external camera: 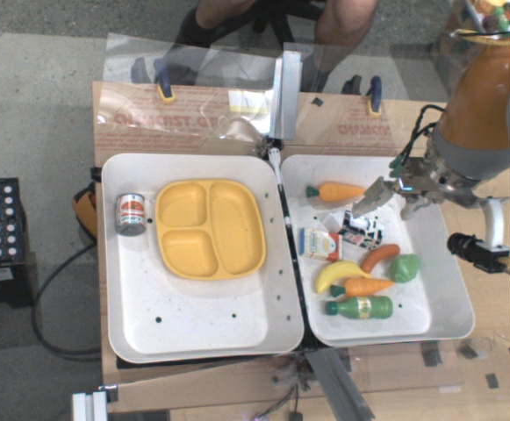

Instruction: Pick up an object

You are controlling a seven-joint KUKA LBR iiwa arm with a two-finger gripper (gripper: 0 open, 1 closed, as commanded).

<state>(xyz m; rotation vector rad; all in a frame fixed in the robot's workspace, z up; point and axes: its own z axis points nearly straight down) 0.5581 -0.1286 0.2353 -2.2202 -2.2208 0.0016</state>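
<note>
White right bin [452, 310] crowded with toy food, jaws [366, 202] over carton [361, 229], grip unclear.

The two white bins [132, 323] look like smooth, hard plastic, and the yellow tray [211, 228] in the left one is smooth plastic with a soft shine. The little can [131, 213] beside it is shiny metal with a paper label. The toy carrot [340, 192], banana [335, 274] and green bottle [361, 307] look like glossy plastic.
</note>
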